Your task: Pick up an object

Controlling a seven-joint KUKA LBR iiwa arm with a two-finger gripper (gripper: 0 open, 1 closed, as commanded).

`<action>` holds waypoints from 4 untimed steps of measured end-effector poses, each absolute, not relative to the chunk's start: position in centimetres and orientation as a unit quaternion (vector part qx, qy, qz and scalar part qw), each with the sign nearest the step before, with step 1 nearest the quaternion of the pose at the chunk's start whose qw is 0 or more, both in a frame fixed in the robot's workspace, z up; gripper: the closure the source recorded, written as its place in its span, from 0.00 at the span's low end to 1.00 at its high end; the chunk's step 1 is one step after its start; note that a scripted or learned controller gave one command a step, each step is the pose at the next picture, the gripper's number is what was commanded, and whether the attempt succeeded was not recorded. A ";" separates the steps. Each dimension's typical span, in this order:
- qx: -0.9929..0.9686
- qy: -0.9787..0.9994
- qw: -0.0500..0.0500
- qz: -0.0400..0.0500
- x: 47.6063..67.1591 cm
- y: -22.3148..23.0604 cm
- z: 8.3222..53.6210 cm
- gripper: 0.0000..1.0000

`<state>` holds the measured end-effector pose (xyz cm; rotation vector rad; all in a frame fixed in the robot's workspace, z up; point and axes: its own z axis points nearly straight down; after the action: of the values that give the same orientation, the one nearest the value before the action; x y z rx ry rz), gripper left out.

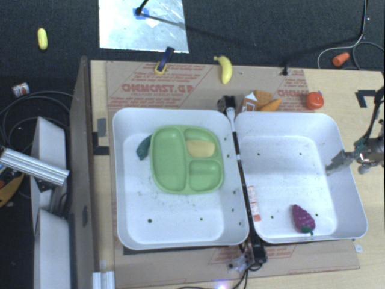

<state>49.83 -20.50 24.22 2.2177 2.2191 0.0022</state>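
Pincer: the grey metal pincer point(340, 159) sits at the right rim of the right bin, reaching in from the right edge of the view; whether it is spread or pressed together cannot be told, and nothing is seen in its grip.
Right bin: the shallow white plastic right bin point(283, 131) lies under the pincer's tip.
Purple object: a small purple grape-like toy with a green tip point(303, 218) lies on the right bin's floor near its front right corner, well apart from the pincer.
Left bin: the shallow white plastic left bin point(132, 221) touches the right bin along a dark middle seam.
Tray: a light green divided plastic tray point(180, 167) rests in the left bin's middle.
Yellow piece: a pale yellow flat piece point(201, 148) lies in the tray's upper right compartment.
Dark green item: a small dark green leaf-shaped item point(143, 147) lies just beside the tray's left edge.
Bench: the brown cardboard-covered bench point(180, 83) bears a yellow toy banana point(225, 68) and a red-orange round toy point(314, 100) behind the bins.
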 end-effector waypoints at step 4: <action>0.705 0.709 0.008 0.003 48.9 -20.7 28.4 0.00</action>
<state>48.89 -20.74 28.45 2.2051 2.2162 0.0100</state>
